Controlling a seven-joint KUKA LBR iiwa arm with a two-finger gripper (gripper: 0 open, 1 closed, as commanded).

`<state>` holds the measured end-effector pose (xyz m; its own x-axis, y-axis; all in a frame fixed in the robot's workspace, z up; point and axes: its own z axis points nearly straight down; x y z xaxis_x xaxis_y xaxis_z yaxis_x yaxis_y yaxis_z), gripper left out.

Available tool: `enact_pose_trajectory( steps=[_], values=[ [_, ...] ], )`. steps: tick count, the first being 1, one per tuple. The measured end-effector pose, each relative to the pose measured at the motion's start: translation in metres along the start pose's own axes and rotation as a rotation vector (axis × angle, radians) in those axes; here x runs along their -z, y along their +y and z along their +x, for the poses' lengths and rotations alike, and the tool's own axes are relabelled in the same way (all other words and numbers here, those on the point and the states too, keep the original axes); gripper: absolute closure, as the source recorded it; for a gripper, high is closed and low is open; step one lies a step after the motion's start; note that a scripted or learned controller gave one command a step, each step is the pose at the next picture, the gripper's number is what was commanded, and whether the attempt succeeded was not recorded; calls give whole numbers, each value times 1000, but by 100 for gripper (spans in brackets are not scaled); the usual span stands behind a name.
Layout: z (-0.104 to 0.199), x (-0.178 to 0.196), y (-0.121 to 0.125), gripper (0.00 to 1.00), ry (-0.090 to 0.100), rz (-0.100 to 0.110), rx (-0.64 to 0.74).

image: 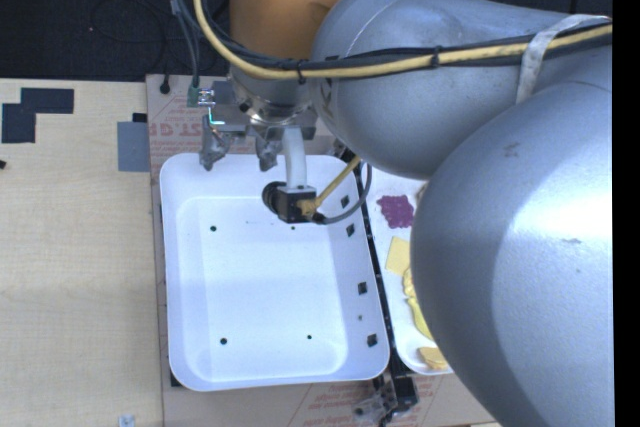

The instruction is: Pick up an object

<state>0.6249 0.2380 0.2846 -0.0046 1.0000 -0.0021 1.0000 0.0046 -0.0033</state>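
Observation:
My gripper (240, 158) hangs over the far rim of the left white bin (185, 315), its two grey fingers (212, 153) spread apart with nothing between them, so it is open. In the right bin (398, 343), a purple bumpy object (396, 210) lies near the far end. Below it lies a pale yellow flat piece (399, 255), and more yellow pieces (432, 357) lie nearer the front. The arm hides most of the right bin.
The bulky grey arm (500, 165) covers the whole right side of the view. Both bins rest on a brown board (170, 115), with a pale wooden bench top (70, 265) to the left bearing dark patches.

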Motion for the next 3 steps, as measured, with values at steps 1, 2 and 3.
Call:
enact_pose_trajectory(
  steps=[1, 2, 3],
  values=[
    [6, -124, -4, 0, -3, 11, -3],
    [7, 7, 21, 0, 5, -14, 1],
    [4, -102, -8, 0, -3, 12, -6]
  ],
)
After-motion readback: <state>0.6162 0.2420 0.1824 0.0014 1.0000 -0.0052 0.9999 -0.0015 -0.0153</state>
